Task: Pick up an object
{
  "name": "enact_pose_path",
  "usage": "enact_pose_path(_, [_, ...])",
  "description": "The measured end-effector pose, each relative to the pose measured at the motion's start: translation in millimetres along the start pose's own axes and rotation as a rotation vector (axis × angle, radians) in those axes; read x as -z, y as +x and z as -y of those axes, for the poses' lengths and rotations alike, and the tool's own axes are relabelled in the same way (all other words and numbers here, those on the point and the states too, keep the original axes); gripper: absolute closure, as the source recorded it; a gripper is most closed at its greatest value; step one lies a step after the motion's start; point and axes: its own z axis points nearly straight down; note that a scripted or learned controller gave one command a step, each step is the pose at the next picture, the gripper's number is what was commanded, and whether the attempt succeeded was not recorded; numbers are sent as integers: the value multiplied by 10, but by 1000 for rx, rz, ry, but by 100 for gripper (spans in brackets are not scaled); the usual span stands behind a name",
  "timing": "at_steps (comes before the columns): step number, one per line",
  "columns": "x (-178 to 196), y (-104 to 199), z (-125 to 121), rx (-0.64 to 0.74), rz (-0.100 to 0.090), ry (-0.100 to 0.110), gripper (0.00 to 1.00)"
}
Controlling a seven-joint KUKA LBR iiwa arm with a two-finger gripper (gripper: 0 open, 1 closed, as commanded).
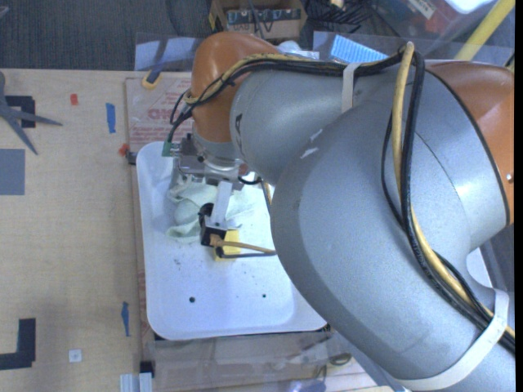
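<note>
My gripper (214,229) hangs low in the left white bin (176,300), reaching in under the grey arm with its orange band. A pale, crumpled soft object (186,211) lies just left of the gripper, touching or very close to it. A yellow piece with a thin stick (245,249) lies at the gripper's tip, pointing right. The view does not let me tell whether anything sits between the fingers.
The big grey arm hides the right bin and most of the bench's right side. The left bin's lower half shows bare white floor with a few dark specks (192,300). A tan board (57,219) with blue tape marks lies left of the bin.
</note>
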Motion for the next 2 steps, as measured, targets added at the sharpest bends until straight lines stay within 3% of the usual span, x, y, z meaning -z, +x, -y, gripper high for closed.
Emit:
enact_pose_path(1, [-305, -37, 254, -41, -4, -17, 0])
enact_pose_path(2, [-320, -78, -283, -91, -6, -3, 0])
